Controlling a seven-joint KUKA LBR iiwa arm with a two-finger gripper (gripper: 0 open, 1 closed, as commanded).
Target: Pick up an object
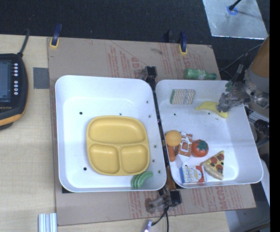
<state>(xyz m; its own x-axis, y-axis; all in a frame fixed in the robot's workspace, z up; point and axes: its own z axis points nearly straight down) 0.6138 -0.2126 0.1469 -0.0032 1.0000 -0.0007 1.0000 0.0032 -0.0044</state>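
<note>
At the far left edge of the bench lies a black and orange handheld control pendant with a dark screen, resting on the pale wood. To its right a brown cardboard sheet underlies both bins. The left shallow white plastic bin holds a yellow three-compartment plastic tray lying flat near its middle, and a small green ridged toy vegetable sits by the bin's near right corner, just beside the tray. Beyond the bins, on the cardboard, a green plastic toy bottle lies on its side. The right shallow white plastic bin has a small patterned rectangular sponge-like pad near its far left corner and a yellow toy banana to the right of that. Nearer the camera an orange round toy fruit touches a red and white packet, with a red toy tomato just beside it. Further forward are a small blue and white carton and a toy pizza slice. The grey two-finger gripper hangs at the banana's right end, fingers pointing down; whether they are apart or closed on the banana cannot be told.
</note>
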